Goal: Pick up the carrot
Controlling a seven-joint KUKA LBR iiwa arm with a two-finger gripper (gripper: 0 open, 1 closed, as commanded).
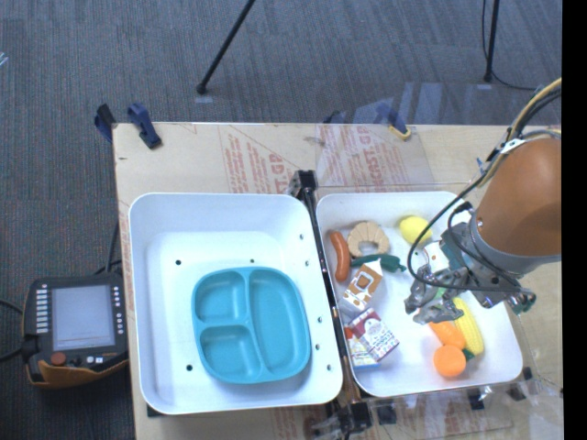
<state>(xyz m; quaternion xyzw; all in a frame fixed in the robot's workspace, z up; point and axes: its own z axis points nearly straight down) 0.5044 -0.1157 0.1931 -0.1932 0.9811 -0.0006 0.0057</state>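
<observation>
Gripper (433,308), fingers' spread unclear, hangs over the right white bin (503,363), touching the orange carrot (449,333) beside yellow corn (470,331) and an orange ball (449,362).

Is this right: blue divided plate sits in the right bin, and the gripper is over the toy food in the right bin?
Not quite. The camera view shows the blue divided plate in the left bin, not the right one. The rest holds: the gripper is over the toy food in the right bin, close to the carrot.
</observation>
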